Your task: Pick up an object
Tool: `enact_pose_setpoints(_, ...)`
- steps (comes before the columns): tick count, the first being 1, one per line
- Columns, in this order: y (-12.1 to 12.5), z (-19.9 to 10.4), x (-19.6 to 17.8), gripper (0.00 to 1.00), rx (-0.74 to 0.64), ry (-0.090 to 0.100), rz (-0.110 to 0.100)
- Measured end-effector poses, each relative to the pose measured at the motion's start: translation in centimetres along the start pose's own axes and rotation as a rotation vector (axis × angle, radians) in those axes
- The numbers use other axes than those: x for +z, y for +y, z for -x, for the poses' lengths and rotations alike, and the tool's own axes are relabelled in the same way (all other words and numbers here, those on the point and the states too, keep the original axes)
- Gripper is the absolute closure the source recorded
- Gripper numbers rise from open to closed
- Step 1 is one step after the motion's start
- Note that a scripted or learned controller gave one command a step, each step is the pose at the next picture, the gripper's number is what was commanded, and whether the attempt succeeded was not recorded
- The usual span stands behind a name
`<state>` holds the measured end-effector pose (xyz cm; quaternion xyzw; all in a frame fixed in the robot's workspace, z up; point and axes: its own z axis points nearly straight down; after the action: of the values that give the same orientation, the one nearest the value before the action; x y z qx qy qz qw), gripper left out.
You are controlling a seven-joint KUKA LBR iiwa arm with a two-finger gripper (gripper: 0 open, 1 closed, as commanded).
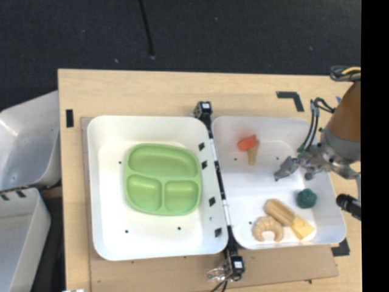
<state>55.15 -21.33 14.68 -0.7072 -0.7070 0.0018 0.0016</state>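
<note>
The right bin [243,181] holds an orange-and-tan carrot-like toy [248,148] at its back left. A dark green round piece [306,198] lies near its right side. At the front sit a tan bread roll [279,210], a pale croissant-shaped piece [267,229] and a yellow wedge [302,227]. My gripper [298,171] hangs over the right half of this bin, just behind the green piece and right of the carrot toy. Its grey fingers [284,171] are spread open with nothing between them.
The left bin [103,224] holds a light green divided plate [163,178]. A black-clipped divider [216,181] separates the two bins. A white container [24,145] stands off the bench's left edge.
</note>
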Motion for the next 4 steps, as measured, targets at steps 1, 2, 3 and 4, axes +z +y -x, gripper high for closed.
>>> enact_pose_setpoints(1,0.0,0.1,4.9,0.00,0.001,-0.001,0.002)
enact_pose_setpoints(2,0.1,0.2,3.5,1.00,0.004,-0.002,0.009)
enact_pose_setpoints(3,0.2,0.9,-1.0,1.00,0.006,-0.002,0.010)
enact_pose_setpoints(4,0.3,1.1,-6.4,1.00,-0.003,-0.003,0.012)
